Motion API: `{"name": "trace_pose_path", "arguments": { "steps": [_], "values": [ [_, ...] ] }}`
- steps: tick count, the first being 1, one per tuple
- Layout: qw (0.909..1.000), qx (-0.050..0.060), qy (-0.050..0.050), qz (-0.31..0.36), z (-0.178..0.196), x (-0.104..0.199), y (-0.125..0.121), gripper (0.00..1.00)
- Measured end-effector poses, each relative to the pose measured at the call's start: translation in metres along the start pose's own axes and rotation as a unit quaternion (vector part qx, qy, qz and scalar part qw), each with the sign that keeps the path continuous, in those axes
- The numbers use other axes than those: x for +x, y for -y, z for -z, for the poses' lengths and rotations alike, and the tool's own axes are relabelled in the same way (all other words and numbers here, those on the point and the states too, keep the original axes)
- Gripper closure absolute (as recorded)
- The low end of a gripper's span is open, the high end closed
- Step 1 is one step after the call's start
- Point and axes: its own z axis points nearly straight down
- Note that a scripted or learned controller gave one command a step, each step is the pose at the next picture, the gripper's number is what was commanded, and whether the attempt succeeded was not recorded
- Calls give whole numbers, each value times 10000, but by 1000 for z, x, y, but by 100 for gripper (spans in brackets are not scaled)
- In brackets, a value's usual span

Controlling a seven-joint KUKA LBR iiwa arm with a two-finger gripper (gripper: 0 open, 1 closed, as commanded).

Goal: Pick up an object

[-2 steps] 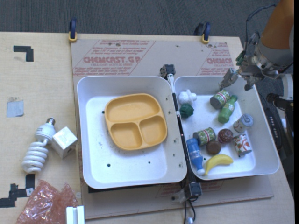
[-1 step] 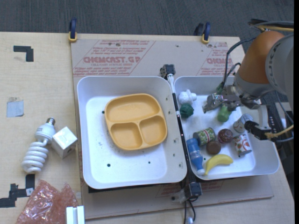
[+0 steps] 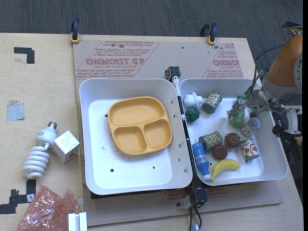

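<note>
Red print on the brown board [image 3: 159,57] under the bins reads "CHEMCAST G P" at the far left, the same word cut short at the far right; smaller lines beneath too small to read. Blue clamps [image 3: 75,31] [image 3: 212,32] at the board's two far corners. Left bin [image 3: 91,129]: a yellow three-compartment plate [image 3: 139,125], set toward the far right corner, nothing in its wells. Right bin [image 3: 274,163]: white figure [image 3: 193,99] and dark green ball [image 3: 192,113] by the far left corner; green labelled can [image 3: 211,102] just beside the figure, lying tilted, label unreadable; second green can [image 3: 211,140] near the middle, on its side; blue bottle [image 3: 200,160] along the left wall; banana [image 3: 225,167] at the near edge, just beside the bottle; brown ball [image 3: 220,152] touching the dark red raspberry-like ball [image 3: 232,139]; small carton with red and orange print [image 3: 250,149] toward the near right, wording not legible; green object [image 3: 236,118] and a small round blue-grey thing [image 3: 253,124] by the right wall. Gripper [image 3: 239,107] low over the far right part of the right bin, just above the green object; whether fingers are parted or closed on anything, cannot tell. On the bench left of the board: spiral light bulb [image 3: 39,150], white cube [image 3: 66,145] touching it, crumpled pink film [image 3: 48,208] at the near edge.
</note>
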Motion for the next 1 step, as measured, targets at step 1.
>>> {"name": "trace_pose_path", "arguments": {
  "steps": [1],
  "values": [
    [10000,-2,31,1,10,-2,1,100]
  ]
}}
